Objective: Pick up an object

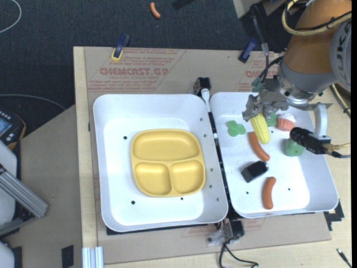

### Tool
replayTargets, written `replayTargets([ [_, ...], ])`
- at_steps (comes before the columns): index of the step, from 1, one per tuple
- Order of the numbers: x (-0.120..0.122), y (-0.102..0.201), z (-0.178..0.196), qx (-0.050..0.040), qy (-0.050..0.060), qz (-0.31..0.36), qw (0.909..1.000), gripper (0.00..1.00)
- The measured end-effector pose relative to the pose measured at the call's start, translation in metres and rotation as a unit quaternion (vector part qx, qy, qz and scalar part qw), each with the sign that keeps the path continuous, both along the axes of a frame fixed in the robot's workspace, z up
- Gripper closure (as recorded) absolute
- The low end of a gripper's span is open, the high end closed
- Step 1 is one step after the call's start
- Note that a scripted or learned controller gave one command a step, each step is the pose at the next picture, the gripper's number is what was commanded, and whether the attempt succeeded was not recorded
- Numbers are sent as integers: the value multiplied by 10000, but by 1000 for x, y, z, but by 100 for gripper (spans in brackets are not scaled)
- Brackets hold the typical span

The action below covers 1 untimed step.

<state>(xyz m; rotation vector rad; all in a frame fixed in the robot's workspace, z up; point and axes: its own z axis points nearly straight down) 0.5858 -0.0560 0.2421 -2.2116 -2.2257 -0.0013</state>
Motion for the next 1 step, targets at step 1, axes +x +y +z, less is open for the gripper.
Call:
replayTargets([
  [1,-27,42,-9,-7,12,-14,10000,100],
])
